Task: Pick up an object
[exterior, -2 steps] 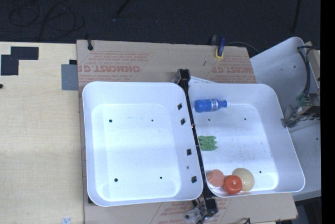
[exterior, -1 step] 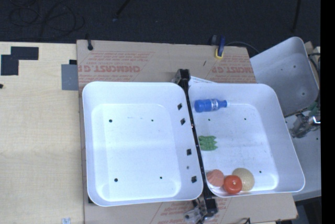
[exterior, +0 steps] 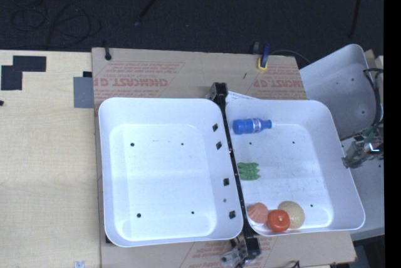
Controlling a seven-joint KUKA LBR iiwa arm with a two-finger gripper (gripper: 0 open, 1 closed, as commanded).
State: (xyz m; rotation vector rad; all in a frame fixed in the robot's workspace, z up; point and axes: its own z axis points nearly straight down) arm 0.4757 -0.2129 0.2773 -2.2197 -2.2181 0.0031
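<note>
White right bin [exterior: 326, 135] holds a blue bottle [exterior: 252, 126] by its far edge; gripper [exterior: 358, 154] state: cannot tell.

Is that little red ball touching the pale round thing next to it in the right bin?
Touching, it seems. The camera view shows the red ball overlapping the edge of the pale round thing with no gap, in the right bin's near corner.

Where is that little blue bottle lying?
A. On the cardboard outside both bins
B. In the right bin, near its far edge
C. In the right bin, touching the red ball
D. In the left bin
B: the blue bottle lies on its side near the right bin's far edge, well apart from the red ball.
</note>
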